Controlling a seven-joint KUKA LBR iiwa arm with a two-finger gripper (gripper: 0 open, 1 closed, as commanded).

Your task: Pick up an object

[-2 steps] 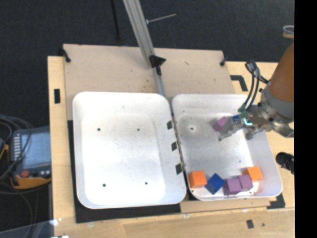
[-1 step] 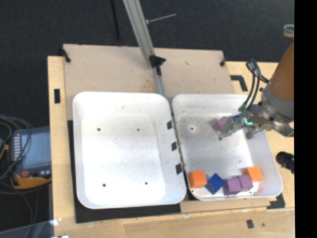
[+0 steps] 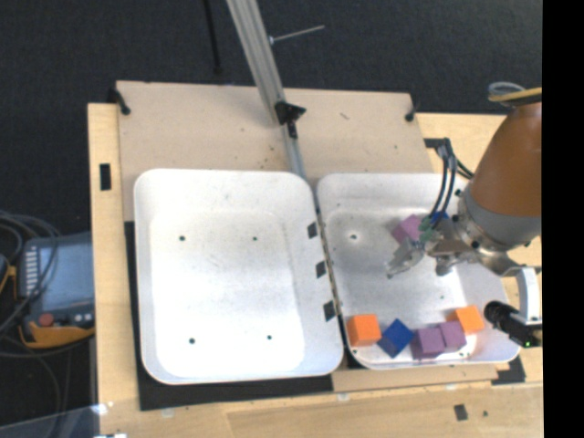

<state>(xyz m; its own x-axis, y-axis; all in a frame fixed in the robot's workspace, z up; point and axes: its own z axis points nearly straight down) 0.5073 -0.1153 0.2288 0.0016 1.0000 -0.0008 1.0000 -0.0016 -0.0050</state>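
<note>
Purple block (image 3: 407, 229) in right bin (image 3: 365, 199), just beside claw (image 3: 401, 263) tips. Claw state: cannot tell. Risk: closing on bare bin floor, or nudging block aside, tips sitting beside rather than around it. Other blocks (image 3: 411, 336) along near wall, apart.

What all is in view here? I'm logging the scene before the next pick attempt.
White bins: 2, side by side on the bench; left bin, right bin.
Orange blocks: 2, right bin's near edge and right corner.
Blue block: 1, beside the left orange one.
Purple blocks: 3; two together at the near edge, one mid-bin by the gripper.
Metal pole: 1, grey, slanting from the top.
Pendant: 1, far left.
Gripper: 1, over the right bin.
</note>
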